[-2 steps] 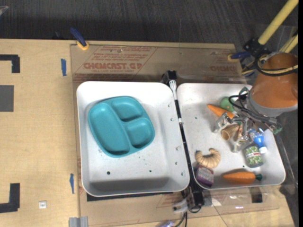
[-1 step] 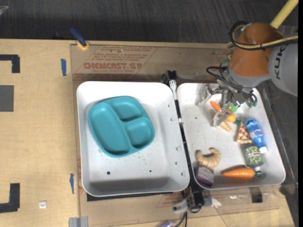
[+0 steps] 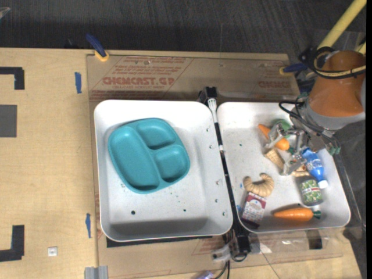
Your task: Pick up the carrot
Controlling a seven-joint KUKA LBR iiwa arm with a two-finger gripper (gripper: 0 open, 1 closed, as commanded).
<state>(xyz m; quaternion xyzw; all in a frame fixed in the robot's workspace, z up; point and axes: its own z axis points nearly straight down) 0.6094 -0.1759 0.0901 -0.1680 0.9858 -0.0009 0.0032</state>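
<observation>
Over the right bin (image 3: 343,211), the gripper (image 3: 295,150) hangs amid clutter, jaw state impossible to tell.
Risk: it grabs the blue bottle (image 3: 314,166) nearby; the carrot (image 3: 293,214) lies apart.

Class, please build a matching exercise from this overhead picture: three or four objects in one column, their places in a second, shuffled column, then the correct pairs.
Column one
1. teal divided plastic plate
2. orange carrot with a green stem end
3. tan croissant-shaped toy
4. grey two-finger gripper

Column two
A. near front edge of right bin
B. in left bin
C. over the upper right-bin clutter
D. middle of right bin, beside a dark red carton

Pairs: 1-B, 2-A, 3-D, 4-C
</observation>
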